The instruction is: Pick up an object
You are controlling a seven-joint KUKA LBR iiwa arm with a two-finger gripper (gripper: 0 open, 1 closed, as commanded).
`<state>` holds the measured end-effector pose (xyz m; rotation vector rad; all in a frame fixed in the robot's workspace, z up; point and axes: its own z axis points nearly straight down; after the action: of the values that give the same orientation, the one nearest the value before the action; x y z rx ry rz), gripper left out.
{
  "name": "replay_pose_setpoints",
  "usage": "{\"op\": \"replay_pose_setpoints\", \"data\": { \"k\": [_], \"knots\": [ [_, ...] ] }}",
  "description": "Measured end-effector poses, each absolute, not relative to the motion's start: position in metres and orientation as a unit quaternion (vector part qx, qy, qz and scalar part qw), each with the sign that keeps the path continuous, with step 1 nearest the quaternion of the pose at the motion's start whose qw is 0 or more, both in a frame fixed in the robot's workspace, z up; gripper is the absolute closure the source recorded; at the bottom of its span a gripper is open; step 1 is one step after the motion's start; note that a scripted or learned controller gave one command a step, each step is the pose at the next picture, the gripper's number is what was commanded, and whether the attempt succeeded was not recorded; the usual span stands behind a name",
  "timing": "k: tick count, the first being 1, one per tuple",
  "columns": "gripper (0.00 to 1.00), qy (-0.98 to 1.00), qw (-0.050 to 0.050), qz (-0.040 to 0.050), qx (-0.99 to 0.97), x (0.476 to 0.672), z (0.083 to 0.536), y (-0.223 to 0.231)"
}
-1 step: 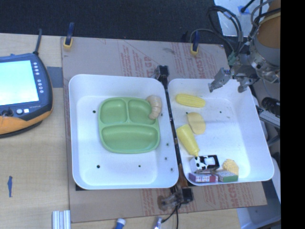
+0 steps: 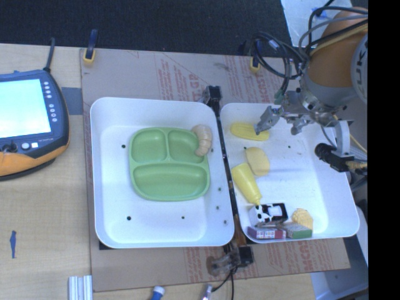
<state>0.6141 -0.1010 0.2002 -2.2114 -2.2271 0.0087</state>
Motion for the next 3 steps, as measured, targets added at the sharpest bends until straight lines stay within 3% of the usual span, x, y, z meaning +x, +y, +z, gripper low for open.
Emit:
{"op": "replay_pose_setpoints", "data": {
  "k": [1, 2, 3],
  "knots": [
    [0.0, -0.709, 0.002, 0.0032, -0.705, 0.603, 0.09, -0.093],
    [0.0, -0.708, 0.0, 0.0011, -0.706, 0.626, 0.092, -0.12],
    [0.0, -0.708, 0.001, 0.0021, -0.706, 0.593, 0.092, -0.102]
  ]
}}
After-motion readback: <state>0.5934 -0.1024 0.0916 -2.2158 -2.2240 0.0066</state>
